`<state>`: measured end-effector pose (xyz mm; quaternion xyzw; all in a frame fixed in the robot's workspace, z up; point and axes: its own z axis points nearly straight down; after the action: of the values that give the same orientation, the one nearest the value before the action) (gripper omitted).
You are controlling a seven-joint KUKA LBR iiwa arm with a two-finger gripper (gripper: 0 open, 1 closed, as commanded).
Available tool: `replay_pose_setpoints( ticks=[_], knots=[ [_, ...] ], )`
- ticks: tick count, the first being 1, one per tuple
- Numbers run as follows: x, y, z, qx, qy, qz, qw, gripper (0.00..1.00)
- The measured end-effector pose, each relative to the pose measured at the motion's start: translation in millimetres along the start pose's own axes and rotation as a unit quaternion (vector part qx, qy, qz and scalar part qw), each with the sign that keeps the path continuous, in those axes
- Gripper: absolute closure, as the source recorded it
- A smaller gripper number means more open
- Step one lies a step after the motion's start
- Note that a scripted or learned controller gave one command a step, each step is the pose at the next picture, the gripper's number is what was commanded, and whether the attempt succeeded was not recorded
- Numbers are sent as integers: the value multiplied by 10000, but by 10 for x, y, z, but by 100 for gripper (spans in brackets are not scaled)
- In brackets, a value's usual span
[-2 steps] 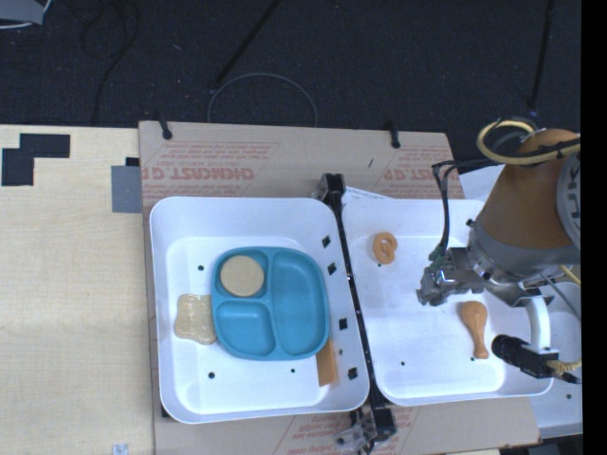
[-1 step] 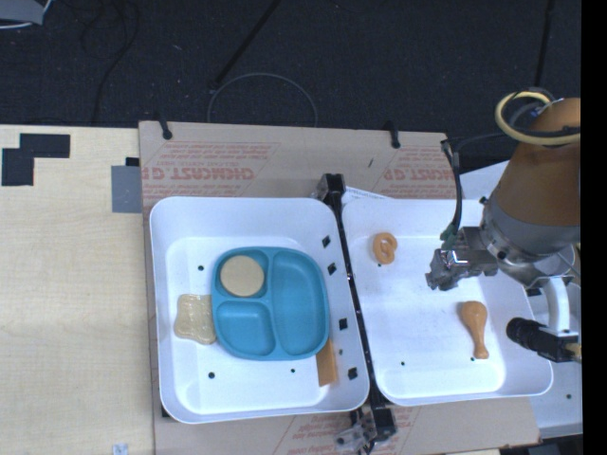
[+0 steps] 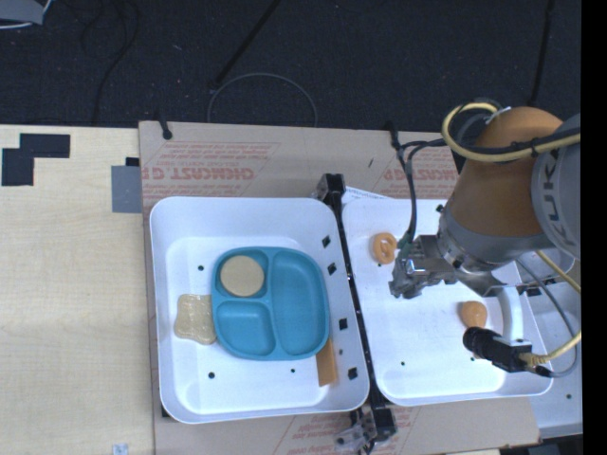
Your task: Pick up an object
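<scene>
Arm: the grey arm [image 3: 503, 197] with its orange band comes in from the right edge of the frame and leans over the right bin.
Jaws: the gripper [image 3: 408, 278] hangs low over the middle of the right bin, pointing left; whether the jaws stand wide or narrow I cannot tell, and nothing shows between them.
Right bin: the white bin [image 3: 427, 368] fills the lower right of the frame and carries two small orange pieces.
Orange piece, upper: one piece [image 3: 383, 247] lies near the bin's upper left corner, just up and left of the gripper, apart from it.
Orange piece, lower: the other piece [image 3: 472, 312] lies to the lower right of the gripper, partly under the arm.
Left bin: the second white bin [image 3: 180, 235] sits at the centre left and carries a blue divided tray [image 3: 285, 316].
Tray contents: a round tan cookie [image 3: 241, 276] rests in the tray's upper left compartment.
Beside the tray: a pale yellowish sponge-like piece [image 3: 194, 318] touches the tray's left edge; a thin brown stick [image 3: 326, 363] lies at its lower right.
Desk: the pale wooden desk [image 3: 66, 301] spreads to the left of the bins.
</scene>
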<state>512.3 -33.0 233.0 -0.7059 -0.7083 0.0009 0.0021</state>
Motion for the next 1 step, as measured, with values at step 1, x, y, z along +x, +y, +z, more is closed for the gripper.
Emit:
replay_pose_setpoints(
  ticks=[1],
  knots=[
    [517, 59, -73, -2, -3, -2, 10000, 100]
  ],
)
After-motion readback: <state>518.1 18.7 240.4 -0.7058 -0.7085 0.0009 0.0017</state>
